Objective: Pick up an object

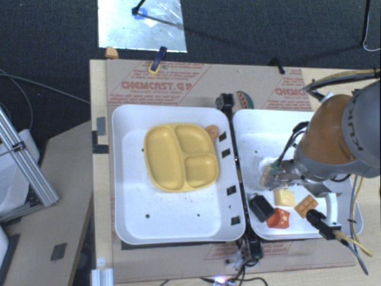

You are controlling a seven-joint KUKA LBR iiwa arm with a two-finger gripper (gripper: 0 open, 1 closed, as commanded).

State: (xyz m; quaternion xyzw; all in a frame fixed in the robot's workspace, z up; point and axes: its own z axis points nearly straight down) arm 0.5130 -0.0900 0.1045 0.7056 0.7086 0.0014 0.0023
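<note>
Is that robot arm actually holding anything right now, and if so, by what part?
It cannot be told. The gripper is down in the right bin near a pale yellow block, but the arm's body hides any contact.

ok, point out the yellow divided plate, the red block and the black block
yellow divided plate (180, 157), camera view, middle ridge between its compartments
red block (278, 218), camera view, centre of its top face
black block (261, 207), camera view, middle of its top

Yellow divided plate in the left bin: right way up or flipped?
Right way up. The yellow divided plate lies flat in the left bin, its three sunken compartments facing the camera; they look empty.
</note>
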